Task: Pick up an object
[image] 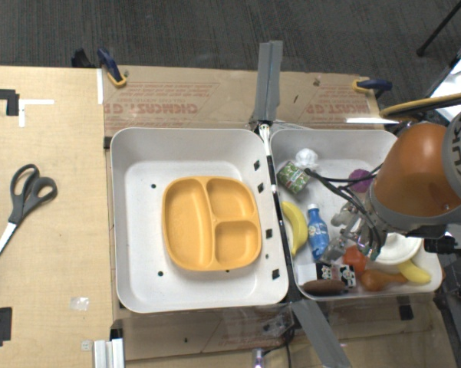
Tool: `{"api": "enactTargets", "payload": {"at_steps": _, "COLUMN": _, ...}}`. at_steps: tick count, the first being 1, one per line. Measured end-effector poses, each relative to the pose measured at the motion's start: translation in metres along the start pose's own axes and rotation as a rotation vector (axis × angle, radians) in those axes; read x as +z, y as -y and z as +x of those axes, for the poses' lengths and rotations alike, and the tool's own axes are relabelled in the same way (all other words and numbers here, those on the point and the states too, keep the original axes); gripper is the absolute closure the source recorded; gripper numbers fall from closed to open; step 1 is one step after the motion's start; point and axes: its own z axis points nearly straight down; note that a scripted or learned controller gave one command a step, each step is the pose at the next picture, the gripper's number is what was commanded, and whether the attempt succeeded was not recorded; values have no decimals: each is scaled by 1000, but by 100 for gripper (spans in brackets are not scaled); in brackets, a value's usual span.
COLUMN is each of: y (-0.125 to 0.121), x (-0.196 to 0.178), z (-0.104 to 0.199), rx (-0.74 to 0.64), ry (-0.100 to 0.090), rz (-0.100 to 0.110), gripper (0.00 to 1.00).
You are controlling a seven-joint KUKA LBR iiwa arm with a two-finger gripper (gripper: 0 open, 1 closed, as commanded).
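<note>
Beside the banana [294,227], blue bottle [317,234] cap-up.

The right bin [334,142] is crowded: a banana [295,225], blue bottle [317,232], green can [292,176] and small toys pack its floor beneath the arm [422,171]. The left bin [130,205] offers open floor around its yellow tray [212,223].

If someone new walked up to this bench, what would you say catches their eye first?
Probably the yellow divided plate, lying alone in the left bin. Next, the arm's orange band looming over the cluttered right bin, where a banana and blue bottle lie side by side.
</note>
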Motion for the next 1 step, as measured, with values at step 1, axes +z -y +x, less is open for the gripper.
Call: {"api": "enactTargets", "payload": {"at_steps": 1, "y": 3, "x": 1, "z": 0, "rx": 142, "ry": -8, "rz": 1, "gripper": 0}}
